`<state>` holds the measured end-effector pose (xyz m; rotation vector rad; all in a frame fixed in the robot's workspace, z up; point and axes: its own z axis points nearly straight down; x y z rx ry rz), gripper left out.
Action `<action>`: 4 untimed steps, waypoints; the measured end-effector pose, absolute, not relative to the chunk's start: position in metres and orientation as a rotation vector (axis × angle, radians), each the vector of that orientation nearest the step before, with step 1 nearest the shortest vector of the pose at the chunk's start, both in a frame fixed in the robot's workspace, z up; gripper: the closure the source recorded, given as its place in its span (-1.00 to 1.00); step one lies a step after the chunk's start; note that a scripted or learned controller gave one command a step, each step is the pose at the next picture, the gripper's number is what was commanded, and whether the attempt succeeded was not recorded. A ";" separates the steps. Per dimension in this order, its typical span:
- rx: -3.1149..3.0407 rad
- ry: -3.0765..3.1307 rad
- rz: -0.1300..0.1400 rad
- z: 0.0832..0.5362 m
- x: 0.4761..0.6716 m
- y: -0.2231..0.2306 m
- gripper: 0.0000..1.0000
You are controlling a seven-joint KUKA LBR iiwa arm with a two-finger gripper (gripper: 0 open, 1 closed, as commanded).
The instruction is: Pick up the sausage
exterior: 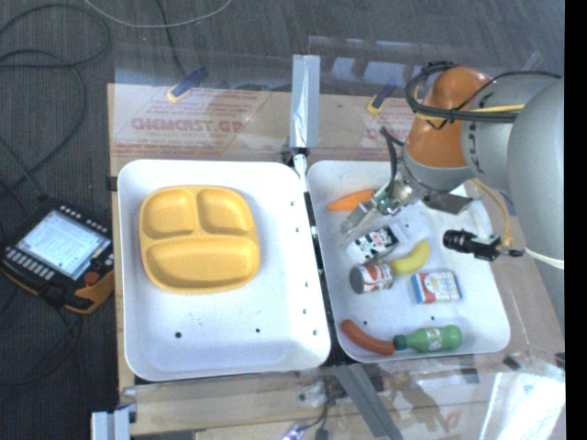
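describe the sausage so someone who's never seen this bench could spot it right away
Look in the right bin, at its near edge toward the left corner. The sausage lies there, end to end with a green bottle. It is the reddish-brown, rounded, plain one; the carrot at the far side is brighter orange and pointed.

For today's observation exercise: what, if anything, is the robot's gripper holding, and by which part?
Nothing. The gripper hangs open beside the carrot; the sausage lies untouched at the right bin's near edge.

Dark grey carpet [73, 53] with loose cables [156, 12]; a pendant [60, 255] lies left of the counter [211, 122].
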<state>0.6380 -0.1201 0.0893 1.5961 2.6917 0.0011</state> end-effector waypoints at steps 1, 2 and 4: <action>1.220 2.894 -0.004 0.226 0.669 -0.166 -1.00; 1.217 2.900 0.000 0.176 0.612 -0.107 -1.00; 1.271 2.914 -0.021 0.093 0.642 -0.108 -1.00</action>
